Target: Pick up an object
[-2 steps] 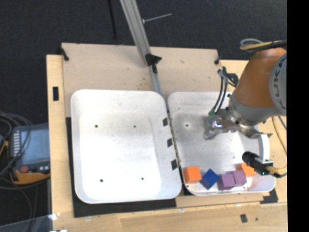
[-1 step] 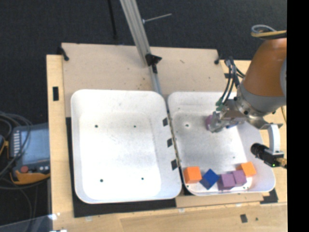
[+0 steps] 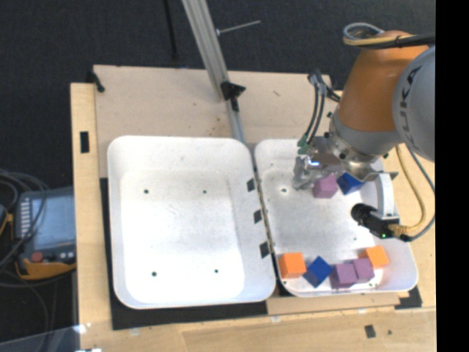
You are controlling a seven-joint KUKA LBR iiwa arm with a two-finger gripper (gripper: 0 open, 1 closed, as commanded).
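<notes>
My gripper (image 3: 308, 173) hangs low over the upper part of the right bin (image 3: 293, 218), under the orange-banded wrist. A purple block (image 3: 325, 188) lies just right of it and touches or nearly touches it. A blue block (image 3: 350, 182) sits beside the purple one, partly hidden by the arm. Along the bin's near edge lie an orange block (image 3: 292, 264), a blue block (image 3: 319, 270), two purple blocks (image 3: 343, 275) (image 3: 363, 270) and another orange block (image 3: 377, 256).
The left bin (image 3: 179, 218) stands beside the right one, sharing a divider edge. A slanted metal pole (image 3: 209, 46) rises from behind the bins. A small screen unit with cables (image 3: 44, 229) sits off the bench at the left.
</notes>
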